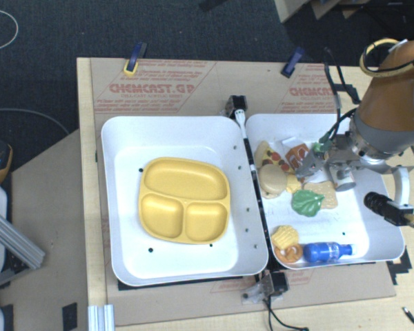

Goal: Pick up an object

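The blue plastic bottle (327,252) lies on its side at the right white bin's (383,243) near edge. Above it, the gripper (316,169) hangs over the small food toys; how far its jaws stand apart cannot be told. A green leaf-shaped toy (306,202) lies just below.

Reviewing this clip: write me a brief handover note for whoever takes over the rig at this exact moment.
Hand: low in the right bin, among the toy foods near the bin's upper middle; whether it is open or shut can't be read from this view, and nothing is visibly held.
Things: green leaf, blue bottle and a yellow piece lie in the right bin. The yellow divided tray sits alone in the left bin.
Done: arm is in position over the pile.
Left: close on one item, lift it and confirm the grasp.
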{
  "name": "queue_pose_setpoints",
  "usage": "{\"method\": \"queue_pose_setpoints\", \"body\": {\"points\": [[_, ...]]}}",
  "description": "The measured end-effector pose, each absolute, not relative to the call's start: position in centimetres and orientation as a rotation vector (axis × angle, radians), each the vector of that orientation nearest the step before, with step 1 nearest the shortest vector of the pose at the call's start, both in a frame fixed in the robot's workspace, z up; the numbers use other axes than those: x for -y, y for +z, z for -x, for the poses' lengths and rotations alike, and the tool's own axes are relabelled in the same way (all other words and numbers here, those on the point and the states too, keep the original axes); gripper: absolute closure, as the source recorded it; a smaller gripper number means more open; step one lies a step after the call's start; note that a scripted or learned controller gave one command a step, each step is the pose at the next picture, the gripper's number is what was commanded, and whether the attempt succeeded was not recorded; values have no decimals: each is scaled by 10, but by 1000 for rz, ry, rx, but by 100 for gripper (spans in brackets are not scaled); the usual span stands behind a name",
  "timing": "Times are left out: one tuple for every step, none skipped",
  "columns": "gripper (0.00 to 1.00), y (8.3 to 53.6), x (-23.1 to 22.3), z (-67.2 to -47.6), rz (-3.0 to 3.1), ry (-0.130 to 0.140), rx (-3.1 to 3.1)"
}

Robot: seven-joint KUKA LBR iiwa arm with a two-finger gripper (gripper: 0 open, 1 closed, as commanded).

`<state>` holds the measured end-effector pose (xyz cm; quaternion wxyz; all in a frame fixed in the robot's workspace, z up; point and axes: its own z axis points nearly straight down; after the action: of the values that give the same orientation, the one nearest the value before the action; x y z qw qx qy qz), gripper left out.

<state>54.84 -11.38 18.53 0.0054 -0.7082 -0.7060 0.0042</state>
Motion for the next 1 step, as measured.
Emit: {"method": "queue_pose_setpoints", "body": {"points": [[0, 192, 114, -551, 2221, 0, 2221]]}}
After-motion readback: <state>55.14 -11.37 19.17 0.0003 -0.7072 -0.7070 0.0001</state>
